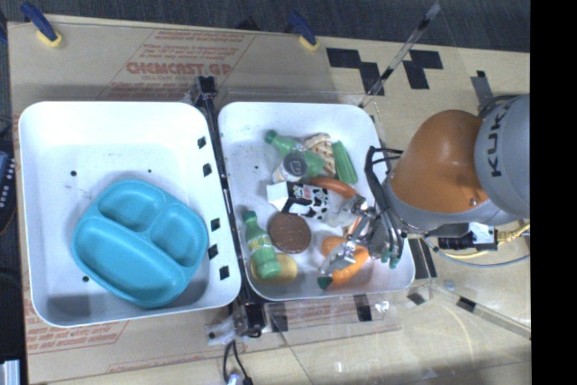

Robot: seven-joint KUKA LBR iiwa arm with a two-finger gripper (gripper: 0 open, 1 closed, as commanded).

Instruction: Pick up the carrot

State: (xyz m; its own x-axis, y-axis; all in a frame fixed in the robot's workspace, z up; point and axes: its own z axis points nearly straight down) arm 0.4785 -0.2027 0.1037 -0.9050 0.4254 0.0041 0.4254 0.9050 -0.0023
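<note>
- One orange carrot with a green top, lying at the near right corner of the right bin, close to the front wall.
- Directly over it, the gripper, low and overlapping the carrot's upper side; apart or together, cannot tell from this angle, and no sign of a grasp to vouch for.
- Probably the closing-in step, judging by how things lie.
- To do it well: line the claw across the carrot's thick middle, not along its length; come straight down; keep clear of the bin wall on the right and of the second orange piece just beside it.
- Lift slowly and vertically, since a smooth, tapered body likely slips toward its thin end.
- Just to the left, a brown disc and a green bottle; further back, a black-and-white cow-patterned item and more green toys, all worth leaving undisturbed.
- Well apart, in the left bin, a blue divided plate.
- Legible writing: "CHEMCAST GP" in red on the brown board beyond the bins; "KU" on the grey arm, rest cut off; smaller red print too fine to read.
</note>
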